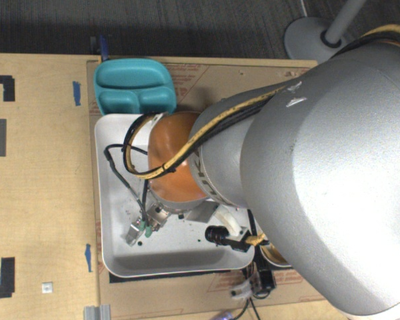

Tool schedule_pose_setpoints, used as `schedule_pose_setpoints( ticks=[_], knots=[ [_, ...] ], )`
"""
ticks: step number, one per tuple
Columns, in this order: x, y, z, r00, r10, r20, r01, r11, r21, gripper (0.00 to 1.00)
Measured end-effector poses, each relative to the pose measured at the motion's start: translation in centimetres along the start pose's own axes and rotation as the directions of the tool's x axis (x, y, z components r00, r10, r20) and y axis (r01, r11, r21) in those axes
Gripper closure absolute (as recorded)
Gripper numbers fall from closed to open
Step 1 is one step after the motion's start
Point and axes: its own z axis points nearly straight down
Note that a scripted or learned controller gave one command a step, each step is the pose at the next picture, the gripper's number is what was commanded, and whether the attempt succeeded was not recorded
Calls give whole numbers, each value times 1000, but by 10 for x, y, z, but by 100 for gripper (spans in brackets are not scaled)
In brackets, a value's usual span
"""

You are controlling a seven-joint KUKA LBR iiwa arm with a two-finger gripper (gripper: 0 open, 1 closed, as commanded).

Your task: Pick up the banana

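My gripper is low in the white left bin, near its front left part, pointing at the bin floor. Nothing shows between its tips, and from above I cannot make out how they stand. The grey arm with its orange band reaches in from the right and covers most of both bins. At the arm's lower edge a small yellow-brown rounded shape peeks out; what it is cannot be told.
A teal moulded tray rests at the far edge of the left bin. Brown cardboard with black and blue tape marks covers the bench to the left. Cables loop beside the wrist.
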Motion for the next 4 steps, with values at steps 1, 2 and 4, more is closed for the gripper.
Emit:
schedule_pose_setpoints(
  ticks=[1,2,4],
  knots=[
    [0,1,-10,1000,2,-1,-2,1000,-2,100],
    [0,1,-20,1000,3,0,-3,1000,-4,100],
    [-15,-48,-91,963,268,2,-268,963,4,100]
  ],
)
